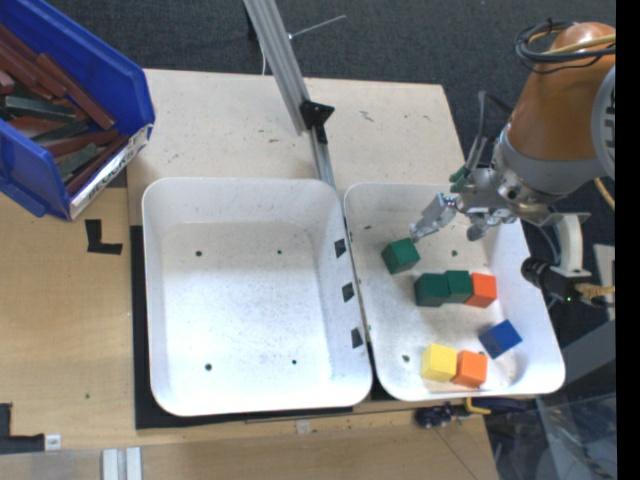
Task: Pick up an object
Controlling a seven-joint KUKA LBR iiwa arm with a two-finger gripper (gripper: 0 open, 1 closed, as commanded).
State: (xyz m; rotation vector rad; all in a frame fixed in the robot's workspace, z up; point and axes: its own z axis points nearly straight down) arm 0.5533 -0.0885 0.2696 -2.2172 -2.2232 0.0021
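Inside right bin (372,208): three green, two orange, one yellow, one blue block.

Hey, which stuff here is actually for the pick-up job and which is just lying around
For the job:
- pincer
- small green cube
- dark green block
- orange cube
- blue cube
- yellow cube
- second orange cube
- right white bin

Lying about:
- left white bin
- blue plastic crate of sticks
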